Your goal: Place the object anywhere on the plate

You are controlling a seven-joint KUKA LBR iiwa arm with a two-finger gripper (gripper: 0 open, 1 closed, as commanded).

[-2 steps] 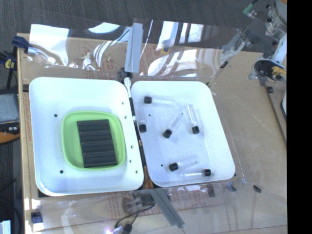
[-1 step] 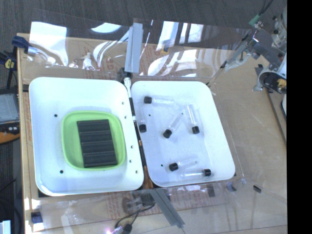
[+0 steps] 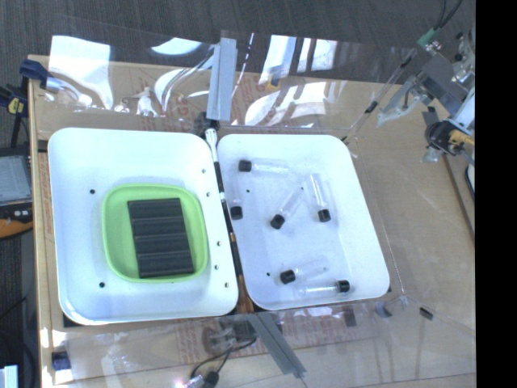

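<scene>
A green square plate [image 3: 114, 249] lies in the left white bin [image 3: 69, 160]. A dark grey ribbed rectangular block [image 3: 161, 238] rests flat on the plate's middle, nothing touching it. My gripper [image 3: 401, 103] hangs at the top right, outside both bins, beyond the right bin's far right corner and far from the plate. The arm's wrist parts [image 3: 443, 75] sit behind it near the right edge.
The right white bin [image 3: 367, 217] holds several clear tubes with black caps, such as one [image 3: 288, 208] in the middle and one [image 3: 317, 285] near the front. A grey divider bar [image 3: 221, 79] stands behind the bins. Bare bench lies to the right.
</scene>
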